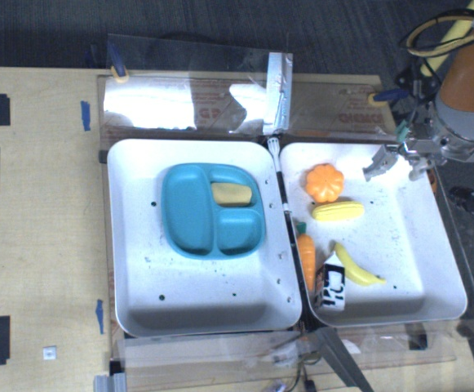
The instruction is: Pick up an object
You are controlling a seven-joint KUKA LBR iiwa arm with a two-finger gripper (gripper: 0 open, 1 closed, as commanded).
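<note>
In the right bin (432, 243) lie an orange pumpkin-shaped toy (324, 182), a yellow corn-like piece (338, 211), an orange carrot (307, 257), a yellow banana (356, 268) and a small black-and-white item (332, 285). My gripper (400, 165) hovers over the bin's far right corner, to the right of the pumpkin. It is open, with nothing between its fingers. The arm's orange band (465, 80) rises behind it at the upper right.
The left bin (139, 284) holds a blue divided plate (212, 209) with a yellow piece (232, 193) in its upper right compartment. A clear plastic panel (196, 96) stands behind the bins. Cables (440, 35) loop at the top right.
</note>
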